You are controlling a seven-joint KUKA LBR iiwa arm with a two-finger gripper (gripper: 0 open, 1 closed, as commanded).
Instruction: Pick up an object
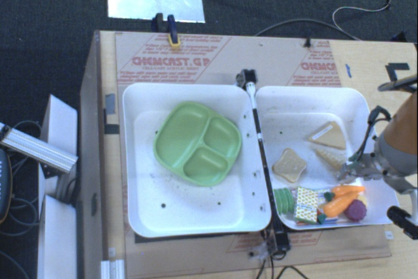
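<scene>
Tabletop: a board covered with printed protective film, bearing two shallow white bins side by side.
Left bin: holds a green divided plate, tilted slightly, lying toward the middle of the bin.
Right bin: holds all the small toy food items, mostly gathered in its near and right part.
Toast slice: a tan bread-shaped piece, lying flat near the middle of the right bin, close to the divider.
Cheese wedges: one pale triangular piece lies toward the far right of the bin, and a second narrow pale wedge sits just below it.
Near-edge cluster: a green ribbed piece, a yellow-green patterned packet, an orange carrot and a dark purple round piece lie close together along the near wall of the right bin; another orange piece lies just above the carrot.
Arm: enters from the right edge, with a grey body and a cable looping above it.
Pincer: sits low over the right part of the right bin, just beside the narrow cheese wedge and just above the orange pieces; I cannot tell how it is set, and nothing is visibly held in it.
</scene>
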